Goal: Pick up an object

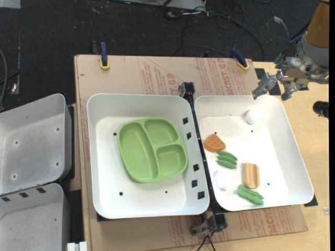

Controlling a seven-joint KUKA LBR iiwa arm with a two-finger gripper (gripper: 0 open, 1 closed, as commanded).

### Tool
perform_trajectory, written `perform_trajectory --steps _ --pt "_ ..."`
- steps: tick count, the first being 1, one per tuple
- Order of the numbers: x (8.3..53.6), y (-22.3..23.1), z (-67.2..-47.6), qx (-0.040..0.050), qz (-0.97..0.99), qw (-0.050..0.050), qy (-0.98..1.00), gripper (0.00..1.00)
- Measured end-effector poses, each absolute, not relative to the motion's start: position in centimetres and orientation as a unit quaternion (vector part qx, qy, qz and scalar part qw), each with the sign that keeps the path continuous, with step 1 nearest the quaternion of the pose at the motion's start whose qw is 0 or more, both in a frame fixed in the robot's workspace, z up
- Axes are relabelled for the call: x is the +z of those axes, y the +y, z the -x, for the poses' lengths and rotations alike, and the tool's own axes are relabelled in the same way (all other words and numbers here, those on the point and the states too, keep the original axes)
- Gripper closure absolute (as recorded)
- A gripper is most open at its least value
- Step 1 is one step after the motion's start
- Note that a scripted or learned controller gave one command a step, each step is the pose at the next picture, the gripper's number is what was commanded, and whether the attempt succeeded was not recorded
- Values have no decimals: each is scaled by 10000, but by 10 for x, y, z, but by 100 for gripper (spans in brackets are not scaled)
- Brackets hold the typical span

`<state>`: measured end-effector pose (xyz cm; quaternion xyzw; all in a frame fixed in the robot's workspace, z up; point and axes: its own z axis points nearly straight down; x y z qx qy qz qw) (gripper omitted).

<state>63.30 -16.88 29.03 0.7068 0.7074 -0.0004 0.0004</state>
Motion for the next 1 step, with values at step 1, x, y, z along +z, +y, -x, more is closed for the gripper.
perform_trajectory --steps 1 --pt "229 -169 -639 -11 -7072 -9 7070 0"
